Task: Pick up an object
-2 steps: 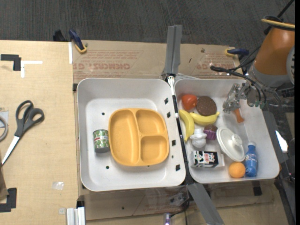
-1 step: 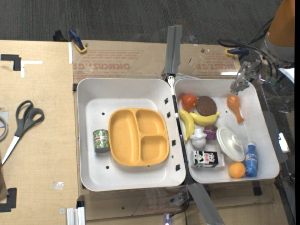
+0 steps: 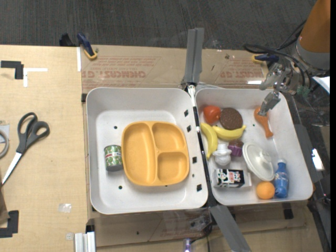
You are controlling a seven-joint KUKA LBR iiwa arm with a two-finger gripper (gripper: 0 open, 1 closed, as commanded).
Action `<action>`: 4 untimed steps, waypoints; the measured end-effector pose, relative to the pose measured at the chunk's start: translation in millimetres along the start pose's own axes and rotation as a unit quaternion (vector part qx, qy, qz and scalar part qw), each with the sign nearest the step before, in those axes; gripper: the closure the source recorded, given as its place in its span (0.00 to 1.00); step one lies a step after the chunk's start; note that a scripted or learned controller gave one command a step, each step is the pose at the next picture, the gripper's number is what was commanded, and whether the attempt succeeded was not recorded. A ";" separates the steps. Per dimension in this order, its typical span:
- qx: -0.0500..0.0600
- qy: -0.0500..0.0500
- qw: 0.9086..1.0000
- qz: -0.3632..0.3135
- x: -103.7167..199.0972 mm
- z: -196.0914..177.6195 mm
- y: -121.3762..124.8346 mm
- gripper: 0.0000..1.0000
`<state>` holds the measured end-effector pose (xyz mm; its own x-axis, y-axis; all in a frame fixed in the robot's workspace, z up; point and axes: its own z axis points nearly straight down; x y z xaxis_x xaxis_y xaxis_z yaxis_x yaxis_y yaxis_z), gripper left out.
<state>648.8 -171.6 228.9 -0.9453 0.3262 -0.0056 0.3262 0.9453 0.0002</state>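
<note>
Taking the right bin (image 3: 296,133) as the landmark, scissors (image 3: 23,138) lie on the desk (image 3: 42,182) far to its left, and the left bin (image 3: 97,193) just beside it holds a small green can (image 3: 113,157) next to a yellow divided plate (image 3: 156,153). Inside the right bin lie a tomato (image 3: 211,113), a banana (image 3: 212,135), a brown round thing (image 3: 231,118), a milk carton (image 3: 229,178), a clear lid (image 3: 258,161), an orange (image 3: 265,190) and a blue bottle (image 3: 281,180). At that bin's upper right corner the claw (image 3: 270,103) hangs over an orange object (image 3: 264,122) by the far wall, one finger pointing down just above it; I cannot tell whether the claw is spread or clenched, nor whether it touches.
</note>
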 end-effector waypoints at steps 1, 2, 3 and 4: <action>0.000 0.001 1.000 -0.015 5.0 97.3 -23.2 0.00; 0.000 0.000 1.000 -0.017 -12.4 135.1 -25.2 0.00; 0.000 -0.004 1.000 -0.018 -14.3 123.5 -24.2 1.00; 0.000 0.001 0.998 0.061 37.6 8.4 34.2 1.00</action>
<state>624.4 -127.0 220.3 -0.8987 0.4385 -0.0041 0.4385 0.8987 0.0010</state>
